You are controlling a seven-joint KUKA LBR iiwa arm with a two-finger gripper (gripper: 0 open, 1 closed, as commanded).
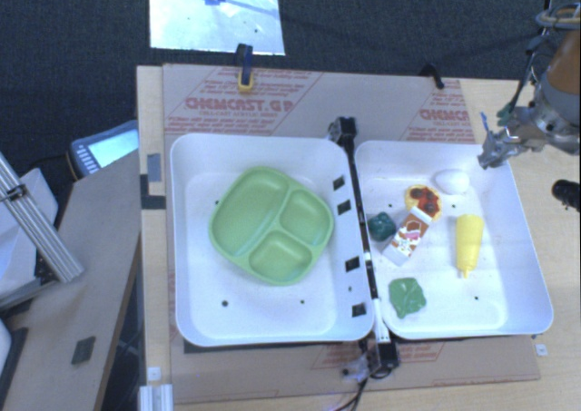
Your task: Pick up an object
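Jaws: cannot tell whether open or closed; the gripper [491, 153] is small and blurred at the right bin's far right corner, nothing visible between its tips. It sits above the rim, apart from all objects.

Right bin [526, 309], near to far:
- Green lump [407, 296], nearest the front edge, left of centre.
- Yellow bottle [468, 242], lying lengthwise, right of centre.
- Small carton [408, 236], white with red print, tilted, just left of the bottle.
- Dark green piece [381, 225], touching or just beside the carton's left side, near the divider.
- Red-and-yellow item [424, 201], just beyond the carton; contact unclear.
- White egg [451, 181], farthest, closest object to the gripper but apart from it.

Left bin [195, 309]: green tray [271, 225], three compartments, lying flat near centre.

Beyond the bins: board with red lettering [300, 101], yellow clamp [245, 81] on its far edge.
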